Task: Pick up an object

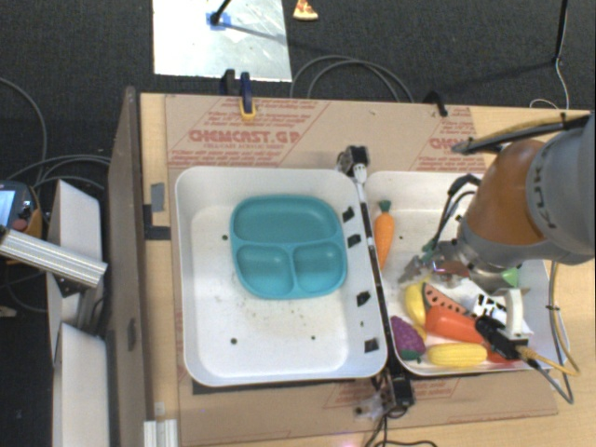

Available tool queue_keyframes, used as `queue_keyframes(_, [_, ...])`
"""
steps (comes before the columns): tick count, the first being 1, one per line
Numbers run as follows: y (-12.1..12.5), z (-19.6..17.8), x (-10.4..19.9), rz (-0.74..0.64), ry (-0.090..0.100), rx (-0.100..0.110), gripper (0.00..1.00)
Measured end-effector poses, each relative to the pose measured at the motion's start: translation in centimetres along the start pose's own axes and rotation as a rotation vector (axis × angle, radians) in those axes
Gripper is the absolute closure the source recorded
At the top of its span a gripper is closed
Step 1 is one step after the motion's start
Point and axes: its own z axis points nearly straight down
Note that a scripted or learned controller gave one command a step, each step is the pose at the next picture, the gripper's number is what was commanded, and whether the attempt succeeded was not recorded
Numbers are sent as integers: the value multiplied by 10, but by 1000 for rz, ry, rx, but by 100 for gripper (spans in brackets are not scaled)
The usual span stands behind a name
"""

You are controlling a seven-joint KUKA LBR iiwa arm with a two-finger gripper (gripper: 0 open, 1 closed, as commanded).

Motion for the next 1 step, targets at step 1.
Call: queue_keyframes(1, [4, -11, 2, -4, 0, -8, 100])
